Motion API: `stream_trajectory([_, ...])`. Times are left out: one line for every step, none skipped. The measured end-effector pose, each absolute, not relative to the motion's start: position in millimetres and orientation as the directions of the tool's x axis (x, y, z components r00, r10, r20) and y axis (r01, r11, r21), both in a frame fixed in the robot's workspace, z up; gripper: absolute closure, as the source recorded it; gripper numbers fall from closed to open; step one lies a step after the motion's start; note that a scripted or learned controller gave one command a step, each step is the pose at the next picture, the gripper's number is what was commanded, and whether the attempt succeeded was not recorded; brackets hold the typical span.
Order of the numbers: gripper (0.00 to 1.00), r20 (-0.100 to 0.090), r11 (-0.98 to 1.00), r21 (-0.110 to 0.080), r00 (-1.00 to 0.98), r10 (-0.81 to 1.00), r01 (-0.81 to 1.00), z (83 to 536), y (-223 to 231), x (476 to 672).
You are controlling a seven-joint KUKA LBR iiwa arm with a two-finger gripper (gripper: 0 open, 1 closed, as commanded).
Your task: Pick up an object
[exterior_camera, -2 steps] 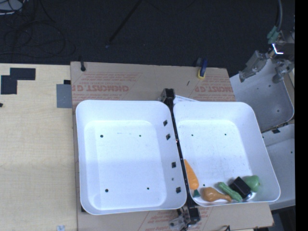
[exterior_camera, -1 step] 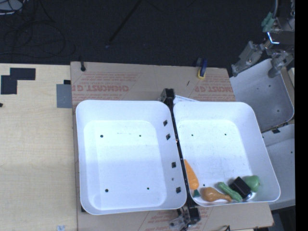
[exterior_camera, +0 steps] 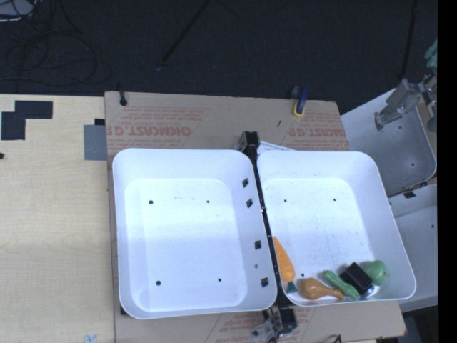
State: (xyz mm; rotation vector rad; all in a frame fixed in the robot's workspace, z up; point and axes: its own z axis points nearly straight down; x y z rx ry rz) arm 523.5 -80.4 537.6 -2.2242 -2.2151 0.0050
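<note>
Below, carrot (exterior_camera: 284,259), tan toy (exterior_camera: 318,289), black block (exterior_camera: 356,278), right bin (exterior_camera: 314,170)

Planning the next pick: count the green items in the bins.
2, both in the right bin, near corner: a long green piece beside the black block, and a rounder green one just beyond. The block may hide more.

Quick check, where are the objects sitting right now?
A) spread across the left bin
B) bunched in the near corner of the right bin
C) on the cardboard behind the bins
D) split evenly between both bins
B: the orange carrot-shaped piece, the tan piece, the green pieces and the black block all lie along the near edge of the right bin.
</note>
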Motion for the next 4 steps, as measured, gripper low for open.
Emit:
stream_trajectory([0.0, -0.001, -0.005, -0.004, 0.005, 1.0, 1.0, 538, -133, 496.6])
stream_trajectory([0.0, 0.0, -0.004, -0.004, 0.004, 1.0, 1.0, 538, -176, 474.9])
stream_trajectory([0.0, -0.002, -0.002, -0.002, 0.002, 1.0, 1.0, 537, -215, 476.0])
stream_trajectory([0.0, 0.006, 0.0, -0.015, 0.0, 1.0, 1.0, 213, -211, 473.8])
